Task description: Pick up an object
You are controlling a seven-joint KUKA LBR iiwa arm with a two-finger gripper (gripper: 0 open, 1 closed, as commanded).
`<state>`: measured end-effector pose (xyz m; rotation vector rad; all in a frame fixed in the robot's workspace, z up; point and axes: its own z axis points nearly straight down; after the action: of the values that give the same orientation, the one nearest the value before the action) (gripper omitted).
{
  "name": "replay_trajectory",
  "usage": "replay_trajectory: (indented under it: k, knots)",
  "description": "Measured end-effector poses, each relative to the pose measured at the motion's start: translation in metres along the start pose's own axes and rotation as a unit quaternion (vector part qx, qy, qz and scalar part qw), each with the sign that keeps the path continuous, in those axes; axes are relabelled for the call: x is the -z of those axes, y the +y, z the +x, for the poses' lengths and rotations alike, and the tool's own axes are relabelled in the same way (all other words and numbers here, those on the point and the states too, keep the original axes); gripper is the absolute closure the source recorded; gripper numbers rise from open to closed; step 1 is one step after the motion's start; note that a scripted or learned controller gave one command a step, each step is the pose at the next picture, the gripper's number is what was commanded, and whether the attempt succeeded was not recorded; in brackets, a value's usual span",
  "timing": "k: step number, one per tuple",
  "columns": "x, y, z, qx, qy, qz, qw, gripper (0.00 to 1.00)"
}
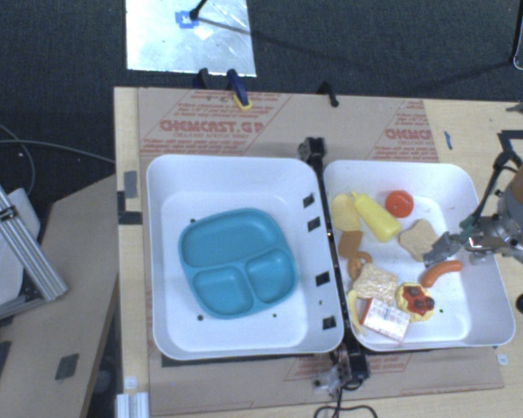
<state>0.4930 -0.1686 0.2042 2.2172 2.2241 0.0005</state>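
Note:
The right bin (492,316) holds several toy foods. Among them are an orange sausage (442,273), a slice of bread (417,238), a red tomato (399,204), a yellow mustard bottle (376,218), a cracker (375,281), a pizza slice (416,301) and a small white carton (386,320). My gripper (444,249) reaches in from the right and hangs low over the bin. It sits just above the sausage and right of the bread. I see nothing clearly held in it.
The left bin (170,190) carries a blue divided plate (235,261). A black divider with clips (322,233) runs between the bins. A brown toy piece (349,242) lies by the right bin's left wall. A metal frame (9,242) stands far left.

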Motion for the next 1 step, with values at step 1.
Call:
replay_trajectory:
  k: [1]
  knots:
    - [-0.1092, -0.0053, -0.0349, 0.000, -0.001, -0.001, 1.0000, 0.00]
